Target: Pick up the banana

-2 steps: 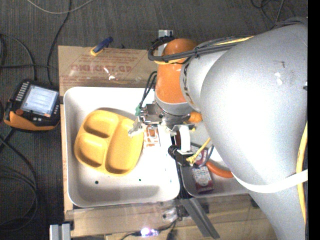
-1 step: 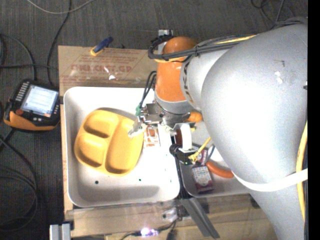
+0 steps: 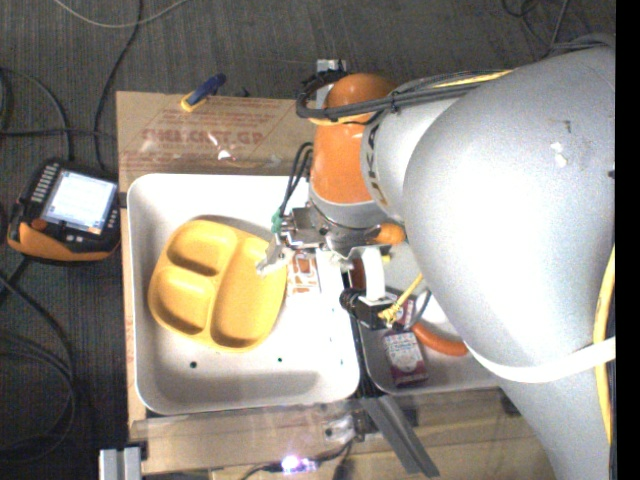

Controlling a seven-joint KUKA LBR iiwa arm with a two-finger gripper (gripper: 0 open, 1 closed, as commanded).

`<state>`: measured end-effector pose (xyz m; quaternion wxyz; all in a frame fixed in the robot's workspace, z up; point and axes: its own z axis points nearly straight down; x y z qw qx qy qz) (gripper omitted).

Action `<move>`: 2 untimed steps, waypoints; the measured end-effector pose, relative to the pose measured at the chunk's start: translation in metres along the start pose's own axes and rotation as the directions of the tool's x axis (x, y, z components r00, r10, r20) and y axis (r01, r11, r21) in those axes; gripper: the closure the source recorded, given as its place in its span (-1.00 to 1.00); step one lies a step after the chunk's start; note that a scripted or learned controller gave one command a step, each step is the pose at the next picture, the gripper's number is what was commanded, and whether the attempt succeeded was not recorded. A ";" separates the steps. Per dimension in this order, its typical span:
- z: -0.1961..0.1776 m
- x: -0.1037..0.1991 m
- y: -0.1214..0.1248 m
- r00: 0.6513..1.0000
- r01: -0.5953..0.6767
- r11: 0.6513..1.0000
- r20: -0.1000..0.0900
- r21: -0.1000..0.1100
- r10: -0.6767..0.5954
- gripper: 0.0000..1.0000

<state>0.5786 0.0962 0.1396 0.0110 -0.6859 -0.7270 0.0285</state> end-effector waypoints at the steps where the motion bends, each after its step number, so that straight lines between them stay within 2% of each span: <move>1: 0.000 0.000 0.000 1.000 -0.007 1.000 -0.001 -0.001 0.007 -1.00; 2: -0.006 -0.010 -0.008 0.989 0.146 0.989 -0.006 0.011 -0.146 -1.00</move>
